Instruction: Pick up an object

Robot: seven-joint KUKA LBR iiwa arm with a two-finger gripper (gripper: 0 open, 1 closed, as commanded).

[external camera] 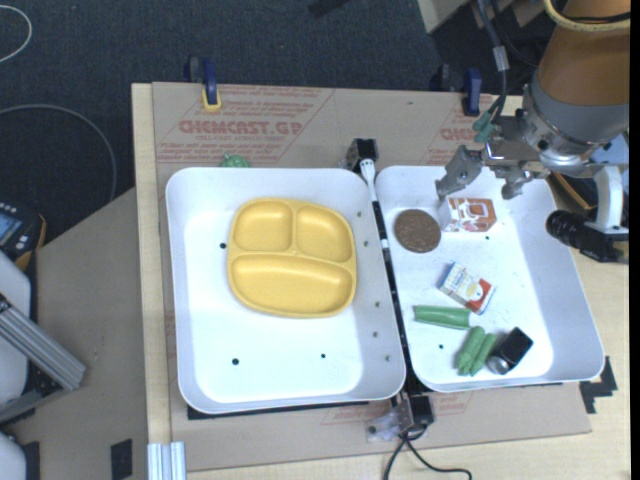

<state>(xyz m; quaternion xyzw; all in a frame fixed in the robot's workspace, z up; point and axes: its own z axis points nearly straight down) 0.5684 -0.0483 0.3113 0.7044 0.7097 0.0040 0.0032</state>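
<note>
Your gripper [487,173] hovers with fingers spread wide and empty over the right bin's [560,298] far edge, just above the small red-and-white packet [470,214]. Centre on it, drop straight, avoid the brown disc [417,231] beside it.

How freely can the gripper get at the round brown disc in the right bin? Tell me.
Probably freely: the gripper hangs just right of the round brown disc, which lies flat with nothing on it and clear of the red-and-white packet.
</note>
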